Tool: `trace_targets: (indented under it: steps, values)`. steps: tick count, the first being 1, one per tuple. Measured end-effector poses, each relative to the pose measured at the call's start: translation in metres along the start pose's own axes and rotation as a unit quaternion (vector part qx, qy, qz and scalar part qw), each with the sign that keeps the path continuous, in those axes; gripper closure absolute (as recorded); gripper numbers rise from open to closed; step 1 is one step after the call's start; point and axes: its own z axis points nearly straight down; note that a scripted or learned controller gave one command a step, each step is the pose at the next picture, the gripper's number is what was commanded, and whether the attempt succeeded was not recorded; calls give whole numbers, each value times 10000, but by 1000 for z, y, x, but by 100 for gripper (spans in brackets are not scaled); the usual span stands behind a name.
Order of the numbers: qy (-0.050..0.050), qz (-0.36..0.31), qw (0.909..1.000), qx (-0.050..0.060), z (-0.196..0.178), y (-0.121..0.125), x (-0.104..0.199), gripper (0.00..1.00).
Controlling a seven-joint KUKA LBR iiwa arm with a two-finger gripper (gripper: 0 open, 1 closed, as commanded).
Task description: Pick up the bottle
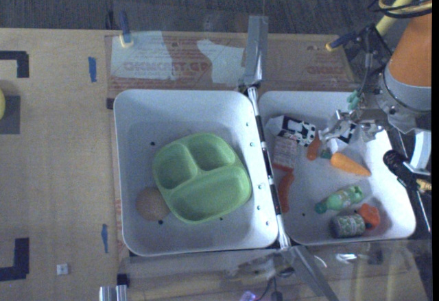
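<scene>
Green bottle [340, 198] is lying flat in the right bin [405, 227], below the fingers [345, 127], which are hovering; I cannot tell how open they are.

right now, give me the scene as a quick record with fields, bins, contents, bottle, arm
left bin: green divided plate, tan ball beside its lower left edge
right bin: green bottle, carrot, small can, black and white carton, red and white packet
bottle state: lying on its side near the can, nothing gripping it
gripper: over the upper part of the right bin, apart from the bottle
task status: bottle not yet picked up
</scene>
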Motion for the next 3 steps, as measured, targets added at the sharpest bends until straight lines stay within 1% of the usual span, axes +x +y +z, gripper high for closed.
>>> trace_targets:
  steps: [1, 2, 3]
  values:
    - [-2, 1395, 9902, -52, 131, -50, -8, 0]
    - [-1, 1762, 9844, 3, 43, -66, 12, 0]
    - [-3, 2074, 9783, -2, 34, -66, -13, 0]
